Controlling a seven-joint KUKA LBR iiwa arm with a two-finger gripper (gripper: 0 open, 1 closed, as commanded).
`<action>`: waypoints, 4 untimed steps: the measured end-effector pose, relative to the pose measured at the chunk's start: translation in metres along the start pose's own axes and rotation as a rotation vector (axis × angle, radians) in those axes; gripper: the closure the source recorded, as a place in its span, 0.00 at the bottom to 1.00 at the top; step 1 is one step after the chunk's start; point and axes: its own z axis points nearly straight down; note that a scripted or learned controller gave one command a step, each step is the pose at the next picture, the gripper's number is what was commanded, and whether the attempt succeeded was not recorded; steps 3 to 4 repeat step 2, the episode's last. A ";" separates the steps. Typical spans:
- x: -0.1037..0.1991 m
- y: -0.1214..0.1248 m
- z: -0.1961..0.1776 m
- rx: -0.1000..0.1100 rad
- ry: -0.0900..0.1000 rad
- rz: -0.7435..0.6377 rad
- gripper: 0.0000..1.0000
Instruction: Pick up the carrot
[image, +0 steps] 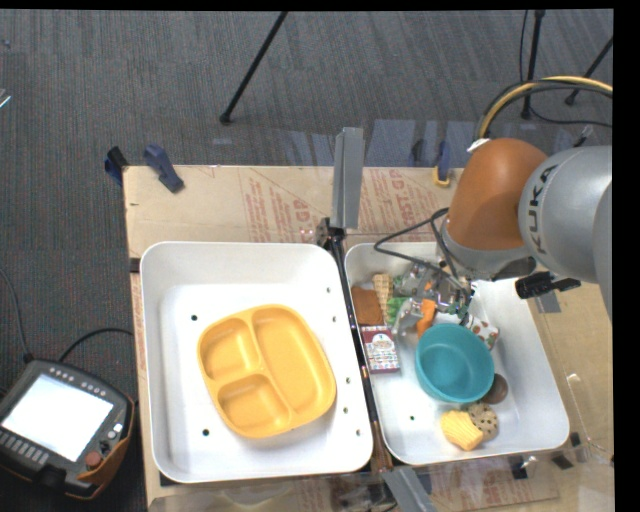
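The arm (540, 205) reaches in from the right over the right bin (540, 400), and its gripper (432, 295) hangs low over that bin's rear left part, among a cluster of small items. The carrot (427, 316), a short orange piece, lies just below the gripper, touching or nearly touching its tip, close beside the rear rim of the teal bowl (455, 362). Whether the fingers are spread or closed, and whether they have the carrot between them, I cannot tell; the wrist and cables hide them.

A red packet (380, 351) lies against the bin's left wall, with a brown block (367, 305) behind it. Near the bin's front edge sit a yellow corn piece (460, 431) and a cookie (485, 420). The left bin (170, 290) holds a yellow divided plate (265, 370) near its middle.
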 end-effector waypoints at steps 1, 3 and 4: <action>0.131 0.006 -0.090 0.000 0.001 -0.257 1.00; 0.126 0.052 -0.088 0.002 0.006 0.103 1.00; 0.126 0.052 -0.088 0.002 0.006 0.103 1.00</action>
